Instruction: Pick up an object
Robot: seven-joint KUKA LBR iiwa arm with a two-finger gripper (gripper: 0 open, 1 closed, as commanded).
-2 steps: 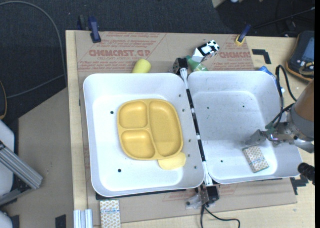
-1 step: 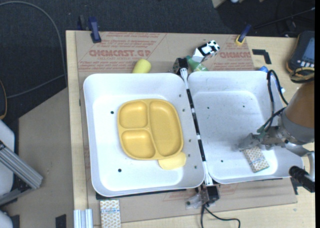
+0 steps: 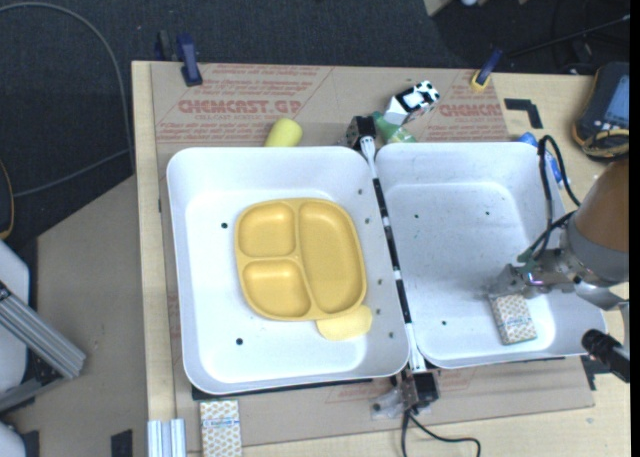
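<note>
In the right bin [image 3: 450,195], a small patterned packet [image 3: 513,318] lies flat near the front right corner. My gripper [image 3: 527,281] hangs just above the packet's far end, at the tip of the arm [image 3: 605,235] that reaches in from the right. In the left bin [image 3: 200,245], a yellow divided plate [image 3: 300,257] rests in the middle. A pale yellow piece [image 3: 347,324] sticks out from under the plate's front right edge.
A yellow object [image 3: 284,132] and a black-and-white toy [image 3: 415,98] lie on the cardboard behind the bins. Blue clamps [image 3: 187,60] hold the board's back edge. Another packet [image 3: 220,425] sits on the bench in front of the left bin. Cables run along the right bin's right wall.
</note>
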